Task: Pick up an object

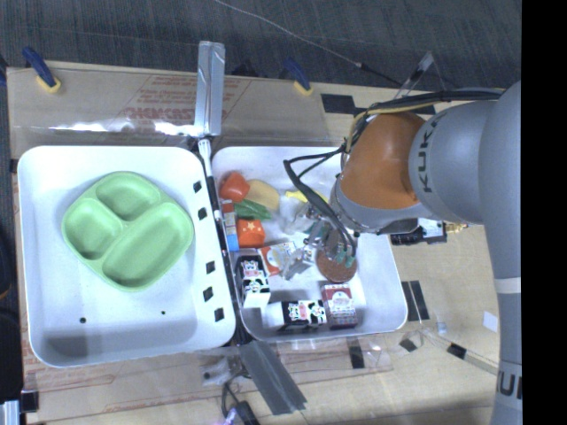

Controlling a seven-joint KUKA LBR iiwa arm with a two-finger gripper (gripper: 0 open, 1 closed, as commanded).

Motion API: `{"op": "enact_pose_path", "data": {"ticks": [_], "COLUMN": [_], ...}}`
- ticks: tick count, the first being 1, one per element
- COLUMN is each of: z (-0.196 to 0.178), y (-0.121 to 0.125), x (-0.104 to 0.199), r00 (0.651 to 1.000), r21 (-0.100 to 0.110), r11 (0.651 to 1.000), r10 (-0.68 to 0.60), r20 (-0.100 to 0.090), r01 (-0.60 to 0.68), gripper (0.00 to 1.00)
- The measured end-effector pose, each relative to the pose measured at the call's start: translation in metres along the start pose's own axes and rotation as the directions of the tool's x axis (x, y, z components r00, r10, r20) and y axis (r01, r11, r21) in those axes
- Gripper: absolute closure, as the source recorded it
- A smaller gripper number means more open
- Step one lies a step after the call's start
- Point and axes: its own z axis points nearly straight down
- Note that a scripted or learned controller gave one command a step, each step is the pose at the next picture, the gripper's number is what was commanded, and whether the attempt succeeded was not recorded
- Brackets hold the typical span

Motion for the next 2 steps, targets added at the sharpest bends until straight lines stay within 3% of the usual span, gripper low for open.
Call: {"op": "enact_pose_path", "data": {"ticks": [1,2], "z": [-0.010,-0.001], "y": [-0.001,0.047], "x": [-0.001,-0.016], "r00": [1.000,0.986], "r21": [0.002,0.006], "r11": [1.000,0.986], "r10": [-0.004,0.164], "r20": [0.001,0.005], "r01": [0.004,-0.164], "gripper": [1.00,1.00]}}
